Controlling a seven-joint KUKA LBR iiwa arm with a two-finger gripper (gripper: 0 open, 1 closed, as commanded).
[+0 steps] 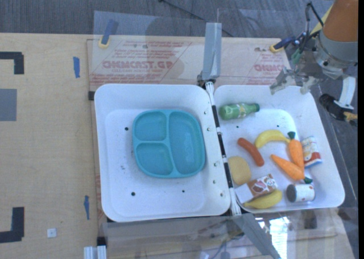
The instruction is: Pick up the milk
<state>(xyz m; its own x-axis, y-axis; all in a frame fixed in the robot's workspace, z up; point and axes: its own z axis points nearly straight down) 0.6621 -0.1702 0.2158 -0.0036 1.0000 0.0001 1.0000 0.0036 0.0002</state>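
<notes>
Gripper, fingers apart and empty, hangs over the right bin's far rim; milk lies well nearer the camera, beside a carrot, long axis roughly near-far.

Two shallow white plastic bins, matt w/ slight sheen. Teal three-compartment plastic plate: smooth, semi-gloss. Pale wooden bench top: matt, fine grain. Clear plastic sheet w/ red print: glossy, reflective. Green plastic bottle: shiny. Yellow banana & orange carrot: smooth moulded plastic. Small printed milk carton: glossy card or plastic, can't tell. Grey metal gripper: dull finish.
</notes>
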